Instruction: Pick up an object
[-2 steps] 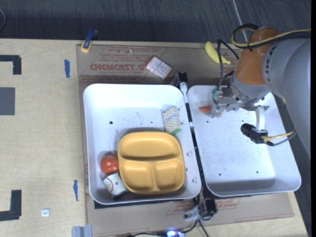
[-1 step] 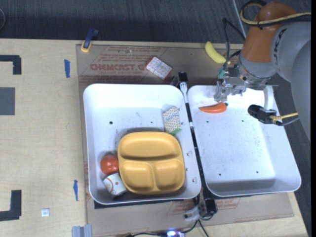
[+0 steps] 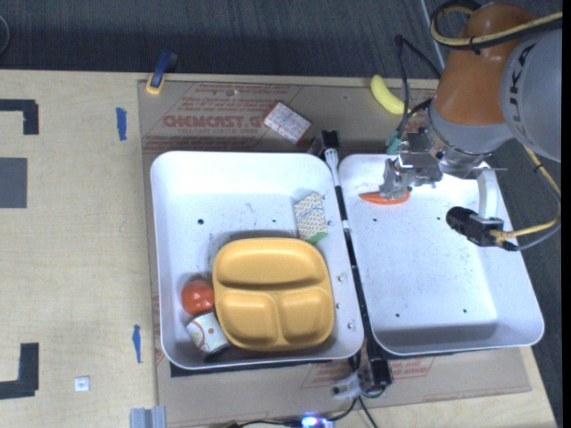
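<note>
A pale wood-grain bench top (image 3: pixel 71 266) fills the left and lower part of the view, marked with black tape corners (image 3: pixel 25 116) and short blue tape strips (image 3: pixel 121 123). A brown cardboard sheet (image 3: pixel 223 119) printed with red lettering (partly readable, partly covered) lies flat on the bench. Beyond the bench's far edge runs dark grey carpeted floor (image 3: pixel 223 16), shadowed along the edge. Light is even and soft, from above, with faint glare near the bottom edge.
</note>
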